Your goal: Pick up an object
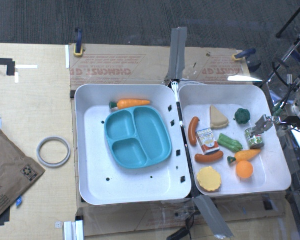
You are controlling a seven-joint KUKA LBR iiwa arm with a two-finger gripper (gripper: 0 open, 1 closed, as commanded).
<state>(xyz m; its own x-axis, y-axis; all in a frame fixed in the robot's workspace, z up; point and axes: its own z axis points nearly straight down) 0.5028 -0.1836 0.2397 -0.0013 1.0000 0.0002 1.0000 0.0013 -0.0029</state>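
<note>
The desk (30, 99) carries 2 white bins side by side. The left bin (90, 184) holds 1 blue divided plate (138, 137) with 3 compartments, and 1 carrot (133, 103) lying along the far wall just beyond the plate.

The right bin (275, 176) holds 10 small items: 2 sausages, one upright (193, 131) near the left wall and one flat (209, 158) below it; 1 small carton (208, 140) between them; 1 tan wedge (219, 118); 1 broccoli floret (242, 116); 1 green pod (230, 143); 1 second carrot (247, 155); 1 orange (245, 169); 1 round yellow cookie-like piece (209, 179); and 1 small green-labelled can (255, 140).

On the bare desk to the left lie 1 roll of tape (53, 151) and 1 brown cardboard box (7, 171), cut off by the frame's edge.

The gripper (262, 124) sits at the right bin's right side, directly over the can; it may be touching the can, but the metal parts blur together there. Whether the jaws are released or clenched, I cannot tell. The arm behind it is mostly cut off at the right.
</note>
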